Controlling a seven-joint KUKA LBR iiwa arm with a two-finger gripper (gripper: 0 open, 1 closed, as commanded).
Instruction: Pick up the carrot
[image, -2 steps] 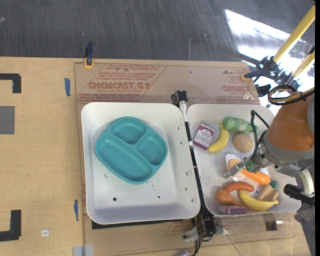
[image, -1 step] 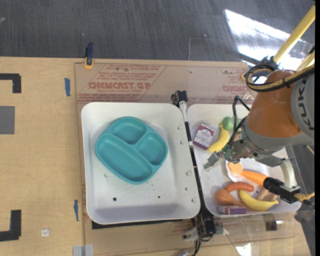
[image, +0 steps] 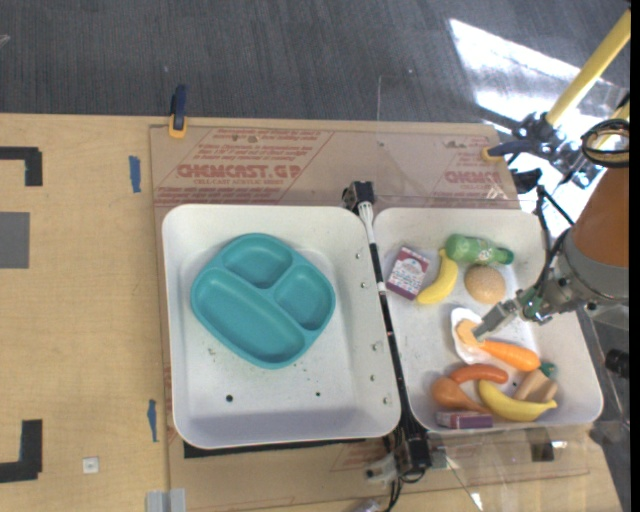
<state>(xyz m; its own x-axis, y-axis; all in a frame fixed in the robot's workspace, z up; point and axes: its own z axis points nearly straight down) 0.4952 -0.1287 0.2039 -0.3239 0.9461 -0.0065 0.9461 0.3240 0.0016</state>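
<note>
Right bin (image: 580, 400) on the tabletop (image: 80, 300), seen from above. The carrot (image: 511, 353) lies nearly flat in the lower half of this bin, thick end at left on a white fried egg (image: 464, 333), tapering to the right toward a small wooden block (image: 534, 385); a sausage (image: 478, 374) and a banana (image: 513, 402) lie just below it. The hand (image: 492, 322) hovers just above the carrot's thick end; whether it is wide or narrow cannot be told. The carrot looks like a light, rigid, smooth plastic toy, likely slippery. A grasp across its thicker middle seems safest, since the taper could squirt out. The left bin holds a teal divided plate (image: 262, 298).
</note>
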